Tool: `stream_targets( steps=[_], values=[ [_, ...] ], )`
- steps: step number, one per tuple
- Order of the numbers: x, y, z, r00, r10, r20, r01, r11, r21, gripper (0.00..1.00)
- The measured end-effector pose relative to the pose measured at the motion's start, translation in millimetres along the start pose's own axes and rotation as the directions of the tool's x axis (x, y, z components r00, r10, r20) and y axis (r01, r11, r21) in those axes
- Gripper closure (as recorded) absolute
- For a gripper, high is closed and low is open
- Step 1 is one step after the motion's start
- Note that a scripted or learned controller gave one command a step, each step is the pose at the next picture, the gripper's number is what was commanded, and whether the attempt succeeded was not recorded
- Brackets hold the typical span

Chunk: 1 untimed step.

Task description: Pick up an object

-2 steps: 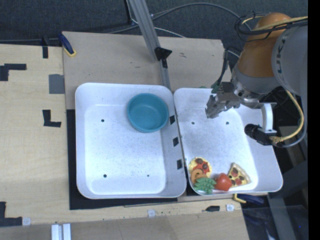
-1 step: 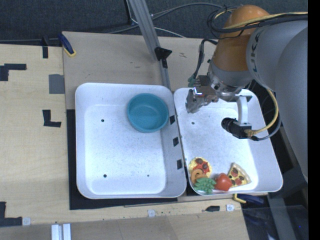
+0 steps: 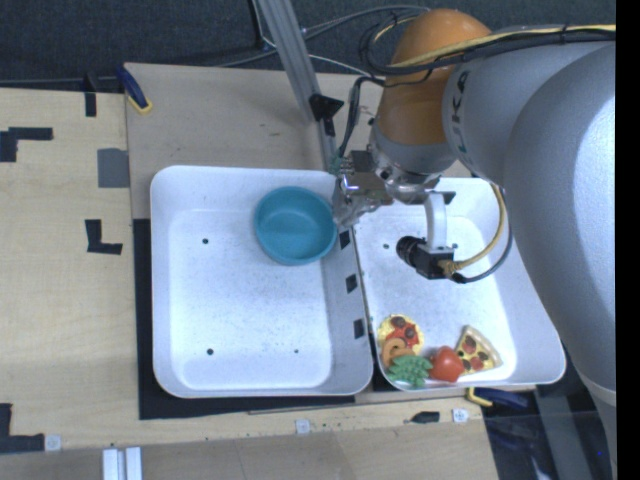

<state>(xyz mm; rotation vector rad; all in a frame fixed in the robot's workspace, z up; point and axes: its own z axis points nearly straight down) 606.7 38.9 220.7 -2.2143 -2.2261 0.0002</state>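
A blue bowl [image 3: 293, 225] sits at the far right of the left bin [image 3: 230, 318], close to the divider between the bins. My gripper [image 3: 346, 206] hangs right at the bowl's right rim, over the divider, under the orange wrist band [image 3: 425, 78]. The wrist body hides the contact between gripper and bowl, so I cannot tell whether the rim is pinched. Toy food lies at the front of the right bin [image 3: 510, 288]: a round pizza piece [image 3: 399, 334], a pizza slice [image 3: 477, 350], a green vegetable [image 3: 408, 369] and a red tomato [image 3: 446, 365].
A slanted metal pole [image 3: 285, 38] crosses behind the bins toward the gripper. Black cables [image 3: 480, 253] loop from the wrist over the right bin. The big grey arm [image 3: 560, 168] covers the right side of the bench.
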Motion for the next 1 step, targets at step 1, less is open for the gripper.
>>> stream_targets(
  steps=[1],
  values=[
    [56.8, 16.6, 1.2, 1.000, 0.000, 0.000, 0.000, 1.000, 0.000, 1.00]
  ],
)
